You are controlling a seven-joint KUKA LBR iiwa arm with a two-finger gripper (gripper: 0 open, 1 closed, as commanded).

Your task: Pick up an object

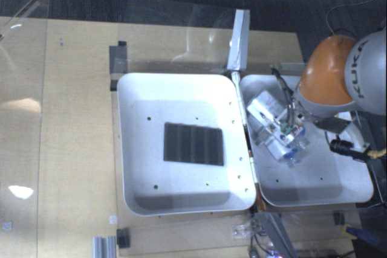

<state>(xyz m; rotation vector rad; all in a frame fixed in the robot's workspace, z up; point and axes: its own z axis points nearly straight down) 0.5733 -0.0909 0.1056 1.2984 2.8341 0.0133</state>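
So on the left the bench (66, 130) is just sitting there as plain wood. The left bin (139, 106) is holding one thing, a dark ribbed pad (193, 144) lying flat in the middle of its floor. That's the only clear candidate I'm seeing, and it's looking like a pain. It's flat and low with nothing sticking up, so a pincer coming down on it is probably going to be scraping the bin floor or sliding off the ribs.

Moving right, the pincer (284, 141) is hanging over the left part of the right bin (326, 181), near the wall between the two bins and well apart from the pad. I honestly can't tell whether it's released or clenched, it's too blurry. A small bluish bit (294, 156) is sitting right at its lower end, and I'm not managing to tell if that's a loose object. If it is, it's looking tiny and could be slipping out.

The arm (326, 75) is reaching in from the right, and working that near the wall is risking a bump.
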